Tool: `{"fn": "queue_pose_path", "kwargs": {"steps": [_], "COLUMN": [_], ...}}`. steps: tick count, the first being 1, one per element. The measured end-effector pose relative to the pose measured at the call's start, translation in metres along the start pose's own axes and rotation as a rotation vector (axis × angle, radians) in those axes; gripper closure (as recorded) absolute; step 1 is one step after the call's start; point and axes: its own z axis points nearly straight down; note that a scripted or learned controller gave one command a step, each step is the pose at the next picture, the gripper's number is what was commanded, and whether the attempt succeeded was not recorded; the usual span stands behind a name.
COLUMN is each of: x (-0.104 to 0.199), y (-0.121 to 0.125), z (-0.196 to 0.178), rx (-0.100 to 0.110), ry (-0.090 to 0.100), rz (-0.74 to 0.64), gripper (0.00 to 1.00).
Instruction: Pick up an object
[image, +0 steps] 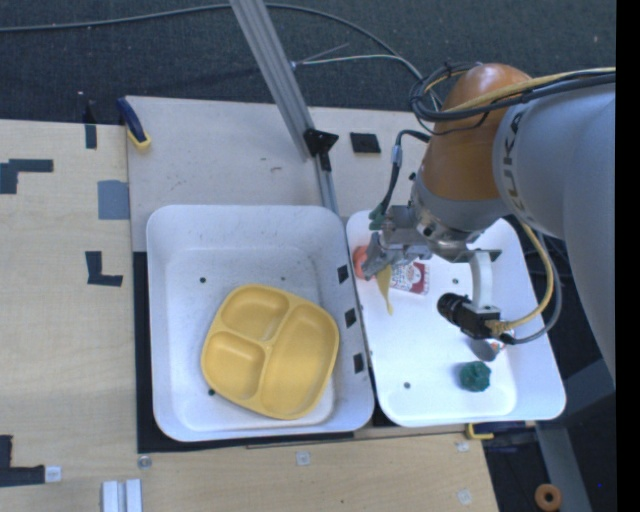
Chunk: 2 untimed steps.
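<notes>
my hand (377, 258) hovers over the right bin's (520, 400) red-and-white packet (410, 277) (light, crinkly); i can't tell my grip state; i'd pinch its edge.

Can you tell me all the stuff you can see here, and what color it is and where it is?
Bins: two, white, side by side on the bench.
Divided plate: one, yellow, in the left bin, toward its front.
Green lump: one, green, near the front of the right bin.
Red and white packet: one, at the back of the right bin, partly under the gripper.
Orange and yellow thing: one, beside the packet; too hidden to name.
Clamp: one, blue and yellow, at the bench's back left corner.
Arm: one, grey and orange, reaching over the right bin.
Gripper: one, above the packet.
</notes>
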Motion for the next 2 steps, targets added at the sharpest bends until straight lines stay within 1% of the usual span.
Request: {"fn": "queue_pose_path", "kwargs": {"steps": [2], "x": [0.081], "y": [0.039], "z": [-0.004], "rx": [0.0], "ry": [-0.001], "rz": [0.002], "gripper": [1.0]}}
